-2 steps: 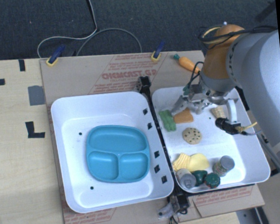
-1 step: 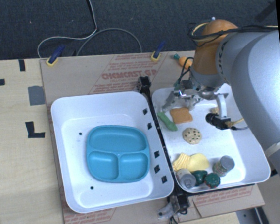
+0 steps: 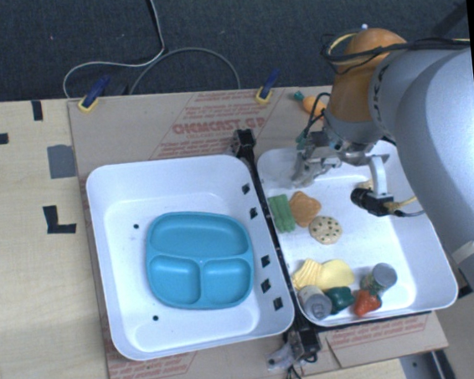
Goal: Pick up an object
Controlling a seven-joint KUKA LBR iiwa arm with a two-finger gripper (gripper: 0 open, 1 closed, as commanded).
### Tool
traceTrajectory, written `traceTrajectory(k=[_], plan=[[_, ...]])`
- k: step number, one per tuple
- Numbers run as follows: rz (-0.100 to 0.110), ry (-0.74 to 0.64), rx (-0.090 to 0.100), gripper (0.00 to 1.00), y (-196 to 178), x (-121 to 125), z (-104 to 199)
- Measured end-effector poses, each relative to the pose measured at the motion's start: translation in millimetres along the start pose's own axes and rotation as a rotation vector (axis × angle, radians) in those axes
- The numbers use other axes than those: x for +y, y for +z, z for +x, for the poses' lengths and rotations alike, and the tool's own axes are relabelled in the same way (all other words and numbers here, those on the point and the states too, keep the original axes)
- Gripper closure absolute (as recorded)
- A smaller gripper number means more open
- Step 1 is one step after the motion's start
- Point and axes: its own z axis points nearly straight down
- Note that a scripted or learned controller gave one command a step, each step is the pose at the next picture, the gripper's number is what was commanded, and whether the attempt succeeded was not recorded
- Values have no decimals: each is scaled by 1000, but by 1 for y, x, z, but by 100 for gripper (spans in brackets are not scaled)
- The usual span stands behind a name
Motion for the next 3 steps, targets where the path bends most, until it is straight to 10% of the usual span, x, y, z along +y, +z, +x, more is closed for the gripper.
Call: traceTrajectory(k=[1,2,3], plan=[[1,0,-1,0,1,0,0],[-2,3,0,0,9,-71,2],[-15,2,-1,100,-7,-65,2]])
